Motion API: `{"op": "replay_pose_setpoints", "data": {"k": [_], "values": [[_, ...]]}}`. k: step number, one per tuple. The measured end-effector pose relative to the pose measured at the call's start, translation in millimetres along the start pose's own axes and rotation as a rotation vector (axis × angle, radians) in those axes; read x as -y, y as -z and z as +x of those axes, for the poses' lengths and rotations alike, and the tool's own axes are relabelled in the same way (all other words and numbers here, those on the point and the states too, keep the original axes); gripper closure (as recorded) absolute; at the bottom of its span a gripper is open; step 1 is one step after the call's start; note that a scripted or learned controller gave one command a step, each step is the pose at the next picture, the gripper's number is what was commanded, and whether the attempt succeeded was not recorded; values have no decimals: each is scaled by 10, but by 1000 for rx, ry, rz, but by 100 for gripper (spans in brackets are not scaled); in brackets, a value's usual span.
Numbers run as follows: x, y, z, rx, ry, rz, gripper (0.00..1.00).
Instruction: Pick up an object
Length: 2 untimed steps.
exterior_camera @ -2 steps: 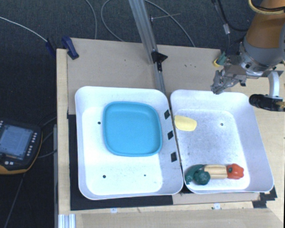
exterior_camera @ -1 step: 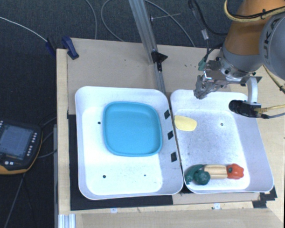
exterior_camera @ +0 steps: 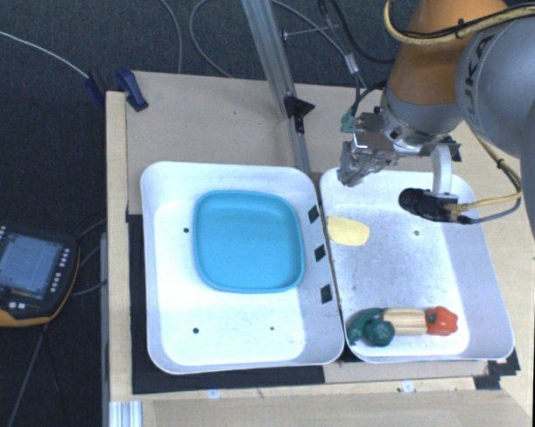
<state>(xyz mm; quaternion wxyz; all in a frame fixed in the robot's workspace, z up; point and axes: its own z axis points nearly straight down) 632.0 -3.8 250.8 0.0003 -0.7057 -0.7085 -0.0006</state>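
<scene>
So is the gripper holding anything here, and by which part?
Nothing is held. The gripper hangs over the right bin's far left corner, with the yellow piece lying apart below it.

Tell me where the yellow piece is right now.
The yellow piece lies in the right bin, near its upper left corner beside the wall shared with the left bin. The tool is just above it in the camera view.

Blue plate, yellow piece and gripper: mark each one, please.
Blue plate [exterior_camera: 247, 241]: camera view, middle of its flat base.
Yellow piece [exterior_camera: 347, 231]: camera view, centre of its top.
Gripper [exterior_camera: 350, 173]: camera view, at its fingertips.
</scene>
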Motion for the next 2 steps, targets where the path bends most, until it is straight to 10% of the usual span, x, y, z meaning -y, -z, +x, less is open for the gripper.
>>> {"op": "replay_pose_setpoints", "data": {"k": [2], "values": [[322, -41, 937, 1, -1, 1, 100]]}}
